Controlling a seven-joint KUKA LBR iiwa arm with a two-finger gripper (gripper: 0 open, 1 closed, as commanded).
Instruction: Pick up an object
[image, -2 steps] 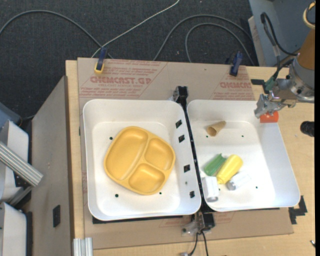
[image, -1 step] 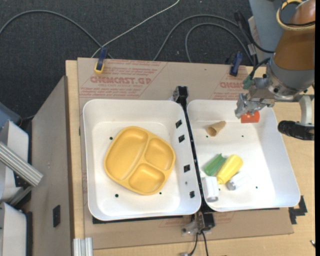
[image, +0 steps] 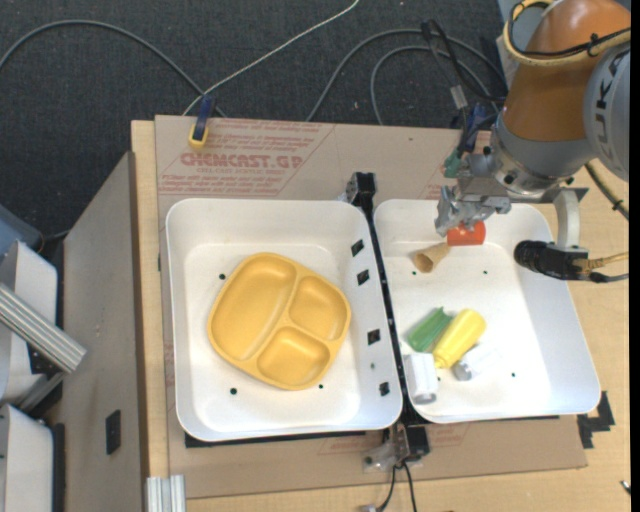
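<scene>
Your gripper (image: 462, 218) sat low over the far part of the right bin (image: 560, 330), directly above a small orange-red block (image: 467, 235); you could not tell how it was set or whether it had the block at all. The block lay right under it, touching or nearly so, near the bin's far wall. Just beside it, toward the divider, lay a tan cone (image: 430, 259). The green piece (image: 429, 327) and the yellow cylinder (image: 458, 337) lay well apart, nearer the front. In my judgement, your risk was a glancing close that nudged the block against the cone or the wall. The yellow tray (image: 279, 320) in the left bin (image: 190, 300) played no part.
</scene>
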